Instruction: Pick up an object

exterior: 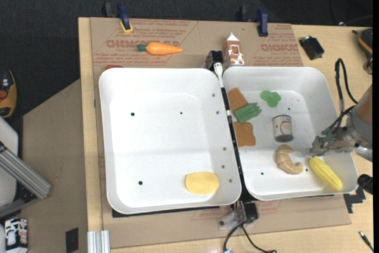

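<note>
From the overhead camera view I see the left bin [160, 139] mostly bare, just a yellow disc [202, 182] near its lower rim, so plenty of room there. The right bin [296, 83] is crowded: a can [282, 127] mid-bin, a croissant [289, 160] below it, a corn cob [326, 173] against the lower right wall. My gripper [327, 143] sits at the right rim, just above the corn; I cannot tell how its tips stand. A carrot [161, 49] lies on the desk [195, 38] above.
</note>
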`<state>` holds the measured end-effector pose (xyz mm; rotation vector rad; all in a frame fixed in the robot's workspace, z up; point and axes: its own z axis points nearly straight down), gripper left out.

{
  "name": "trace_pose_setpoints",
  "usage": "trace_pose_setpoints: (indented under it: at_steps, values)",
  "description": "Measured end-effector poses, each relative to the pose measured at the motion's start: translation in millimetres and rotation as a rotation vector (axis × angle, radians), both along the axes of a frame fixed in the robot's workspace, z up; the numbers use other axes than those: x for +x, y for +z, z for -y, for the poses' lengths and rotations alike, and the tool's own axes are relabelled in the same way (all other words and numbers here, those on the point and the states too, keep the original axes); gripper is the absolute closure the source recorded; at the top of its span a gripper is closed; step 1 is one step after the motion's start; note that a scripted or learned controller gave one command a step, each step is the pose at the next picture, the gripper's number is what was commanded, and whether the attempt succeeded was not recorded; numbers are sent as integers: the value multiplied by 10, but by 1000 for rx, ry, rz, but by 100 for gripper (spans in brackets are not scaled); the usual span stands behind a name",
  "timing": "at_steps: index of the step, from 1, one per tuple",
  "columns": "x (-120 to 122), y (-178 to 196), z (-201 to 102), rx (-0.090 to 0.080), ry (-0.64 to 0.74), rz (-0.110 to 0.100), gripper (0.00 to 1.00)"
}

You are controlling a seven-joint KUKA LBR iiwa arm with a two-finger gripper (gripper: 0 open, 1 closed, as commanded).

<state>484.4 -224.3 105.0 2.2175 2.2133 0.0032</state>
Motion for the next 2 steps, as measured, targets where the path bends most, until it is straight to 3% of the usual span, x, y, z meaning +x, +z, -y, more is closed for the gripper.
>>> trace_pose_setpoints:
  at_steps: [1, 2]
  values:
    - [5, 99, 1, -1, 0, 2, 100]
    - [619, -221, -607, 5, 10, -4, 100]
